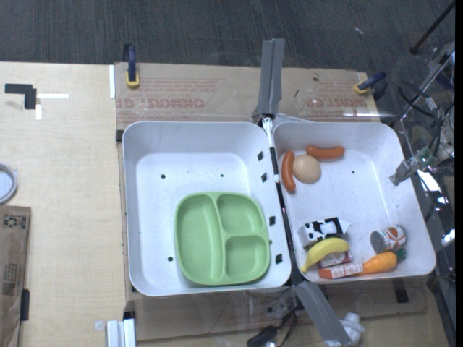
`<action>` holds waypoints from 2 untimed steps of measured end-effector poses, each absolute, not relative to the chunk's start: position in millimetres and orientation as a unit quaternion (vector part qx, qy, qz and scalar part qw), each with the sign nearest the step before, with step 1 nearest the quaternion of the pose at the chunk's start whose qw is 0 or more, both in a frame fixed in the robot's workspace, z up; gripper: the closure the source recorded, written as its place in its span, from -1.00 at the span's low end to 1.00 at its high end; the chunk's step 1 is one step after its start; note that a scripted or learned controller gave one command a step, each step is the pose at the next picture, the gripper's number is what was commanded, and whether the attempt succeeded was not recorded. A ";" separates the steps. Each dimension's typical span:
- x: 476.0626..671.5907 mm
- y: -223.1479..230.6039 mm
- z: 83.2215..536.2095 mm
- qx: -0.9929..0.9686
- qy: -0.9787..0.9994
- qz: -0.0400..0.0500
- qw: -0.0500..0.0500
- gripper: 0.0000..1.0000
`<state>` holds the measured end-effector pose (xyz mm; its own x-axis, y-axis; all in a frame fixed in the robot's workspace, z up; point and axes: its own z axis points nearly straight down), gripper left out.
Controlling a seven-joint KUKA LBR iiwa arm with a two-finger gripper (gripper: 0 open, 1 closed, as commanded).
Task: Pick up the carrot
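Orange carrot point(379, 263) lies low in right bin point(362, 144), front corner, hemmed by can point(388, 237) and red packet point(340, 270). Gripper point(406, 170) sits at bin's right rim; jaws' state: cannot tell. Tight corner, awkward approach.

The banana point(325, 251) partly hides the black-and-white carton point(323, 230) and the red box point(341, 270).

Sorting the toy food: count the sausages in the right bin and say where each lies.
2. One sausage lies along the right bin's left wall, beside the egg; the other sausage lies behind the egg, near the far wall.
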<state>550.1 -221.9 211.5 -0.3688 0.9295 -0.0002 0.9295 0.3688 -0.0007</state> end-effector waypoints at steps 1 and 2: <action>551.0 -222.0 220.3 -0.562 -0.827 0.000 -0.001 1.00; 551.9 -222.1 229.1 -0.562 -0.827 0.001 -0.002 1.00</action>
<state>551.9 -222.1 229.1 -0.3688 0.9295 -0.0032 0.9295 0.3688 0.0008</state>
